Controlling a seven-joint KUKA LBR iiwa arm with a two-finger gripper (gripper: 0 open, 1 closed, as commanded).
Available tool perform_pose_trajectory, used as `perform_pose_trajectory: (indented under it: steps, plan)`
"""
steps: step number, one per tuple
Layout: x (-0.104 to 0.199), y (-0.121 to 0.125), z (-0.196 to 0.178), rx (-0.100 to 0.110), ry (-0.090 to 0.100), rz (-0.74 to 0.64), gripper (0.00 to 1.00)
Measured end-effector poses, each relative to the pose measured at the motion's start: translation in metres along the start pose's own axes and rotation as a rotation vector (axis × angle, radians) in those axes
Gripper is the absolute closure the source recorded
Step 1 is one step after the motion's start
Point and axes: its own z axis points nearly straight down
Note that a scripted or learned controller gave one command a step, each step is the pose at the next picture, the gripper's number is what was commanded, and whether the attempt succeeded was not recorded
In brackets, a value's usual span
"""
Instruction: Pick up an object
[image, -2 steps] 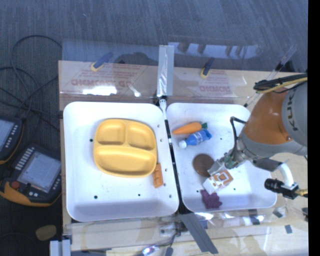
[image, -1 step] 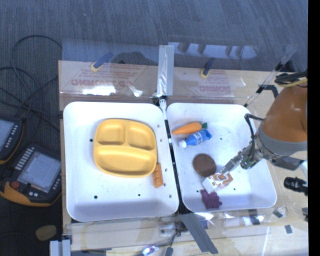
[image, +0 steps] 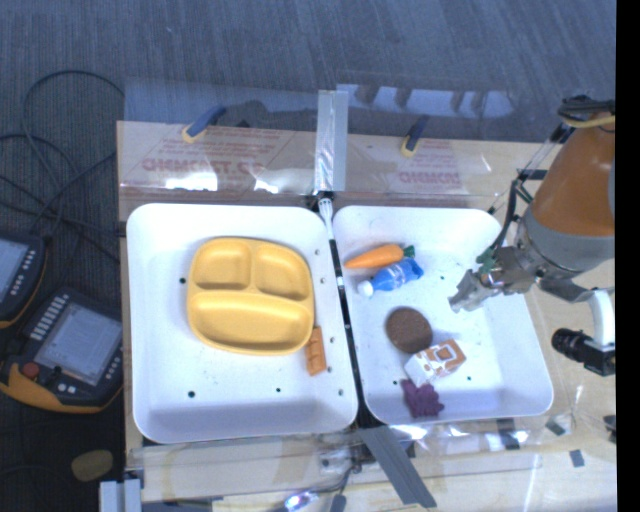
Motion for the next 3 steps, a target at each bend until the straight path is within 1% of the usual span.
perform_pose_trajectory:
  steps: [1, 2, 3]
  plan:
    - [0.0, 0.0, 0.0, 0.0, 0.0, 0.001, 0.0]
    - [0.017, -0.019, 0.141, -0.013, -0.002, -0.161, 0.0]
    - [0.017, 0.048, 0.14, -0.017, -0.006, -0.135, 0.0]
